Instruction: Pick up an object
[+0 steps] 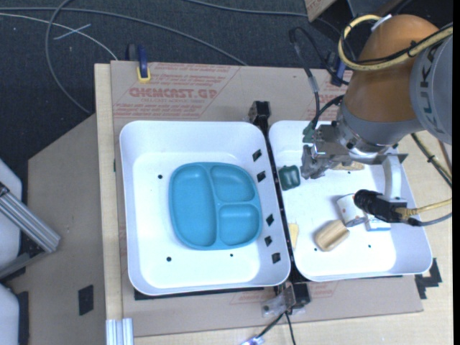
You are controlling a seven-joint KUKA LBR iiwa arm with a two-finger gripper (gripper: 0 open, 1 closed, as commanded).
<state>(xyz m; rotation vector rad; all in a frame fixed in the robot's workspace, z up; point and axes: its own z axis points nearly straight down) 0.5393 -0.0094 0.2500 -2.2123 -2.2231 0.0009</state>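
Observation:
My gripper [313, 165] hangs low over the upper left part of the right bin [402, 261], with the grey and orange arm above it. Just left of the gripper, a small dark green object [290, 177] lies by the bin's left wall; I cannot tell whether they touch. A tan wooden block [330, 236] rests on the bin floor nearer the front, apart from the gripper. A small yellow piece [292, 233] sits at the left wall beside the block.
The left bin [136, 192] holds a blue divided plate [214, 205] in its middle. A black divider with clips [267, 192] runs between the two bins. Cables trail across the floor beyond the bench.

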